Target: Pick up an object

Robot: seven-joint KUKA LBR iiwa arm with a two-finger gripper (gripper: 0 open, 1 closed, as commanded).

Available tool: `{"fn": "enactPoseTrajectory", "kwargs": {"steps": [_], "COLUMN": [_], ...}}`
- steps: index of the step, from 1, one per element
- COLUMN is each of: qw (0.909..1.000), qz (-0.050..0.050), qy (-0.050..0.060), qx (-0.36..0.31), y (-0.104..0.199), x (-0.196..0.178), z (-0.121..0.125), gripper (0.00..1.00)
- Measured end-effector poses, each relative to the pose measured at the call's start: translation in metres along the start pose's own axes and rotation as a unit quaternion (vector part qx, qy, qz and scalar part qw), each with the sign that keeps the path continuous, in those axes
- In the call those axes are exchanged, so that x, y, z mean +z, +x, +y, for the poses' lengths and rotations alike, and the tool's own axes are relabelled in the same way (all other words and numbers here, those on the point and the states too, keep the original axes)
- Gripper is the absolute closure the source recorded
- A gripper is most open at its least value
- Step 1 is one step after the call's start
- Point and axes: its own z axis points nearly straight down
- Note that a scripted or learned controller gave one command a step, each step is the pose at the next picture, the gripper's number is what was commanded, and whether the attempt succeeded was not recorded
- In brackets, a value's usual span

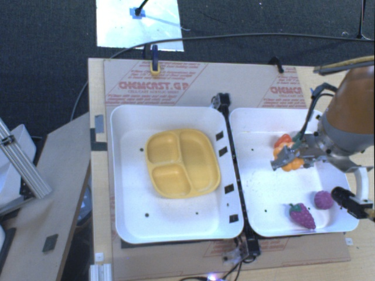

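Observation:
An orange toy fruit (pixel 283 140) with a red patch lies in the right bin (pixel 258 127), in its upper right part. My gripper (pixel 285 158) is right over it, covering its middle; orange shows above and below the grey metal. The gripper hides how the toy sits under it. The grey arm with its orange band (pixel 351 101) comes in from the right, over the bin's right side.
A magenta berry-shaped toy (pixel 301 215) and a round purple toy (pixel 323 199) lie near the right bin's front right corner. The left bin (pixel 126 157) holds a yellow divided plate (pixel 181 163). A black divider (pixel 229 163) runs between the bins.

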Motion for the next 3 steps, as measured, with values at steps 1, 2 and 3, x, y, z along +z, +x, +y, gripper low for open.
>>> {"fn": "enactPoseTrajectory", "kwargs": {"steps": [1, 2, 3], "qw": [1.0, 1.0, 1.0], "qz": [0.0, 0.0, 0.0], "qy": [0.0, 0.0, 0.001], "qx": [-0.001, 0.0, 0.0], "y": [0.058, 0.107, 0.167], "x": [-0.009, -0.008, -0.001], "z": [0.003, 0.012, 0.016], "gripper": [1.0, 1.0, 1.0]}}
